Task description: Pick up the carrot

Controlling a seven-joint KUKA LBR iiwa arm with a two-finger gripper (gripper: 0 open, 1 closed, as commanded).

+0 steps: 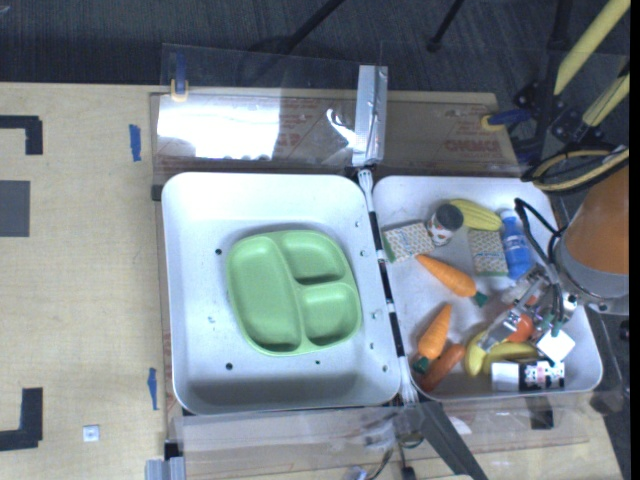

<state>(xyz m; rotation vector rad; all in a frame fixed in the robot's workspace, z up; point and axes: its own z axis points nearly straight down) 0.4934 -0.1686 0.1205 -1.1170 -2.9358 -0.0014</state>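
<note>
Left bin (190, 298), well left of the claw, holds a green tray (292, 290) of three compartments. Right bin (400, 203) lies under the arm (605, 233), which enters from the right edge. The claw (535, 308) hangs low over this bin's right half among clutter; whether it is released or clenched cannot be told. One carrot (447, 275) lies just left of the claw and slightly above; two more (434, 331) lie lower left. A blue bottle (515, 248) stands just above the claw, a yellow corn (473, 214) farther up-left, a banana (500, 352) just below.
</note>
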